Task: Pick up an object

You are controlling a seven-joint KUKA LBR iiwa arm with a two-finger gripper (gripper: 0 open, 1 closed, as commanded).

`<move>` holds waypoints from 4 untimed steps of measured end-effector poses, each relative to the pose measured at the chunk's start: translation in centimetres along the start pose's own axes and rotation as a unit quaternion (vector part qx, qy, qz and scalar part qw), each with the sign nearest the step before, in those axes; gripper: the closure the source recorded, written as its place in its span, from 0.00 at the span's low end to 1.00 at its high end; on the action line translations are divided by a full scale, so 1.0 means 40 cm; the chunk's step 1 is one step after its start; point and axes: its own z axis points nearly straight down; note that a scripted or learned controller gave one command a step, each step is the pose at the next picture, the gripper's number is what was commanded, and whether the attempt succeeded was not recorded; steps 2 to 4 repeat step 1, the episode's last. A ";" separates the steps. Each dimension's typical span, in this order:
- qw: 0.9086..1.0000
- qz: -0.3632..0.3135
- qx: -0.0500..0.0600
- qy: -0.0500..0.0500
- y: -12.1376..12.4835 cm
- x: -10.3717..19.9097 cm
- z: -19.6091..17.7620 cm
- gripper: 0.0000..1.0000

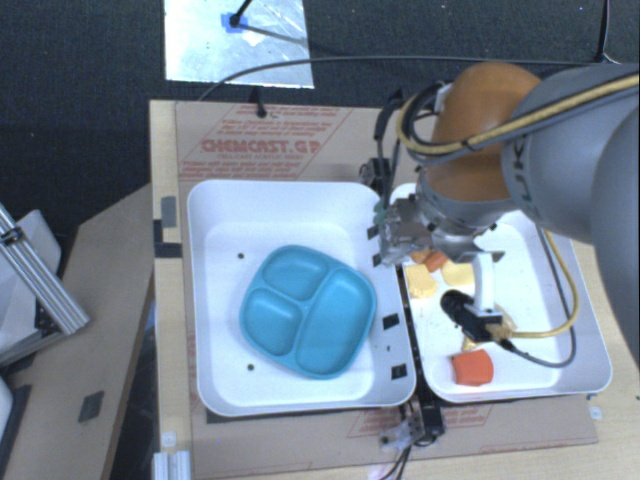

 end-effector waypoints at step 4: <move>1.000 0.000 0.000 0.000 -0.053 0.127 0.020 1.00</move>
